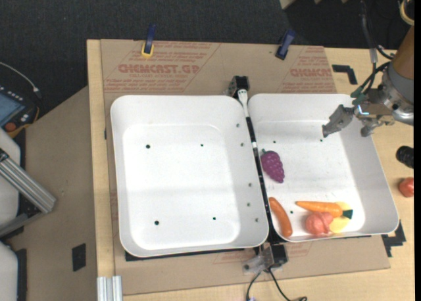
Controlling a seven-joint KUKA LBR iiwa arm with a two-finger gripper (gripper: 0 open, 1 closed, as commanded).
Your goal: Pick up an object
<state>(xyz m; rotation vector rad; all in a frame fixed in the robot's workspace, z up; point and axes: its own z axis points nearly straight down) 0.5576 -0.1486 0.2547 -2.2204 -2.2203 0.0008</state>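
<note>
The gripper (350, 121) hangs over the upper right part of the right bin (309, 106), its fingers spread with nothing between them. Well apart from it, purple grapes (273, 165) lie against the bin's left wall. Near the bin's lower edge, a red sausage (281, 217) lies slantwise by the left corner. Right of it, a carrot (320, 207) rests just above a pink piece (316, 224) and a yellow piece (338, 225).
</note>
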